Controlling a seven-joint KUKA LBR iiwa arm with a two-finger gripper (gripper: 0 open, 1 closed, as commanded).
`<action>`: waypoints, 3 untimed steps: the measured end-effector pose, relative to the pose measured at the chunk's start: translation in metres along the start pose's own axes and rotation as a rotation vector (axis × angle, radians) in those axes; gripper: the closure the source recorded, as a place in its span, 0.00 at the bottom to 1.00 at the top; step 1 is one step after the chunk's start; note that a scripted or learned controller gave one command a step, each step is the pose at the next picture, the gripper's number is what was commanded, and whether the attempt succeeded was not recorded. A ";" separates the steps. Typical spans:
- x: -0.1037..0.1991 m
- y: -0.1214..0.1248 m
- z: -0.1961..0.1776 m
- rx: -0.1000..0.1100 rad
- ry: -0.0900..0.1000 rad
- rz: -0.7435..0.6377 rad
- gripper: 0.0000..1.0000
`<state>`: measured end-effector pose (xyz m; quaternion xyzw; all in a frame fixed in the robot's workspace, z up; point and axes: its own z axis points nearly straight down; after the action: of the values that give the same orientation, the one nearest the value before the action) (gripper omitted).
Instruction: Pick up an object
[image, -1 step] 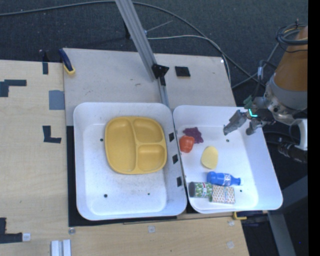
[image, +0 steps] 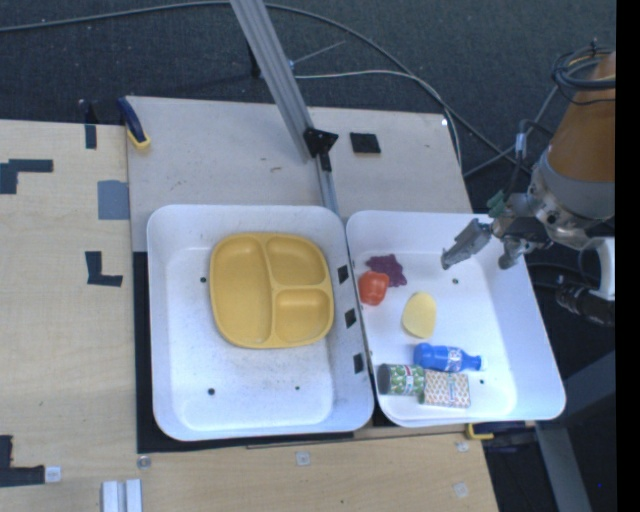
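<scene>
The right bin (image: 520, 330) holds a purple grape bunch (image: 385, 267), a small red-orange fruit (image: 373, 288), a yellow lemon-like piece (image: 420, 314), a blue bottle (image: 446, 358) lying on its side, and a green and white packet (image: 425, 384). My gripper (image: 486, 246) hovers over the upper right part of that bin, to the right of the grapes. Its two grey fingers are spread apart with nothing between them.
The left bin (image: 180, 330) carries a yellow divided plate (image: 271, 290). A metal pole (image: 280, 80) slants across the bench behind the bins, ending at a black clamp (image: 320, 142). Cables run over the dark floor at the top.
</scene>
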<state>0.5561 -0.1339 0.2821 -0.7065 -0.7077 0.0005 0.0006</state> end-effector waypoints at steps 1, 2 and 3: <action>0.003 -0.001 0.065 0.006 0.001 0.001 0.00; 0.002 0.002 0.109 0.004 0.000 0.001 0.00; 0.008 -0.001 0.155 0.005 0.000 0.000 0.00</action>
<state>0.5548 -0.1256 0.1273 -0.7067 -0.7075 0.0022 0.0025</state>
